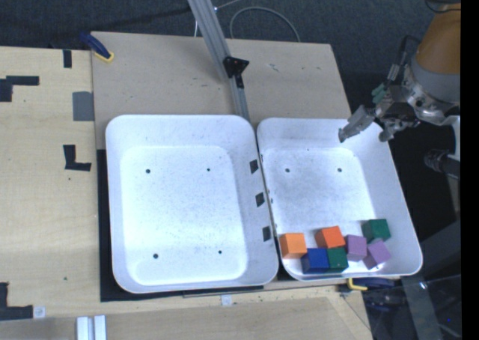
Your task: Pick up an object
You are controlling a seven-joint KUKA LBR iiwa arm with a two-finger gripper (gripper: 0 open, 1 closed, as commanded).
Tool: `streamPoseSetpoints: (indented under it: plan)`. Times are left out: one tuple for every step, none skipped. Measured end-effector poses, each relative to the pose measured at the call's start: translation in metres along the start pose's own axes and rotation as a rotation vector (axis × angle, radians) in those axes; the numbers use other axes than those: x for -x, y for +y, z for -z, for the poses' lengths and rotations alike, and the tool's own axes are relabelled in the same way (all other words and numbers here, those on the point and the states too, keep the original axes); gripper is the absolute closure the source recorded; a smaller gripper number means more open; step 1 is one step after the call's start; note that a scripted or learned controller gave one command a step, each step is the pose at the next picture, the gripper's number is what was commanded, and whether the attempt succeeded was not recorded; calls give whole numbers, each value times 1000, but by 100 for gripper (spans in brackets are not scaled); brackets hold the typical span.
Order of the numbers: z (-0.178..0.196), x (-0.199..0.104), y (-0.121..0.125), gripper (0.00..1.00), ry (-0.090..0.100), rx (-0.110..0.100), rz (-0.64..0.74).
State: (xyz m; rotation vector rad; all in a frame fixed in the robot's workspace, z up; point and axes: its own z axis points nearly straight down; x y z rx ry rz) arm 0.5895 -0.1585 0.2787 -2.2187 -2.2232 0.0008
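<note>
Several small blocks lie at the near edge of the right bin (314, 181): two orange blocks (293, 244) (329, 237), a blue block (316, 259), a green block (337, 258), two purple blocks (356, 246) (379, 254) and a dark green block (376, 229). My gripper (365, 135) hangs over the bin's far right corner, well away from the blocks. It is open, and nothing sits between its fingers.
The left bin (179, 204) stands beside the right one. A slanted metal pole (209, 24) with a black clamp rises behind the bins. A thin cable loop (262, 20) and a blue and yellow tool (97, 46) lie on the board behind.
</note>
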Motion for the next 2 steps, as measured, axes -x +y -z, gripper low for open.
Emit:
streamPoseSetpoints:
  plan:
    - [-130,-12,-81,0,3,-12,-3]
    - [51,8,-92,0,-4,9,-1]
